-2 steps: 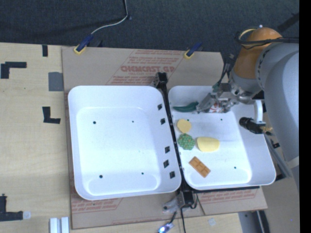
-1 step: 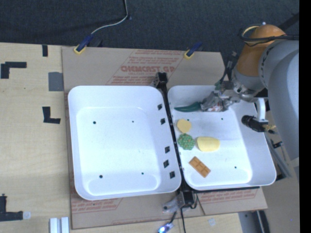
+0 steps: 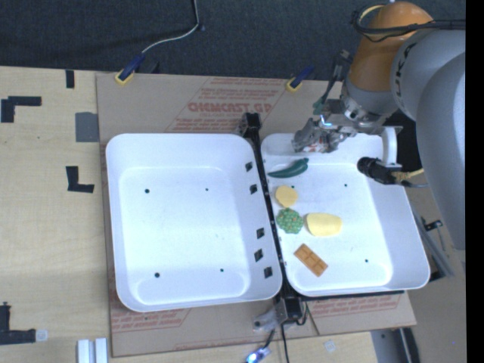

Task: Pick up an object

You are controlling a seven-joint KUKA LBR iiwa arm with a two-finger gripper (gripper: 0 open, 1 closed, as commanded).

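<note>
The right bin [image 3: 393,263] holds several small items near its left wall: a dark green pepper-like piece [image 3: 290,169], a small yellow round piece [image 3: 286,197], a green bumpy ball [image 3: 289,220], a yellow lemon-like piece [image 3: 324,224] and an orange-brown cracker [image 3: 310,259]. My gripper [image 3: 316,141] hangs over the far left corner of the right bin, just above and to the right of the dark green piece. Nothing shows between its fingers.
The left bin [image 3: 181,278] lies beside the right one, parted from it by a black clip strip [image 3: 259,203]. The grey arm with its orange band [image 3: 386,44] fills the upper right. A cable [image 3: 178,32] runs across the dark backdrop.
</note>
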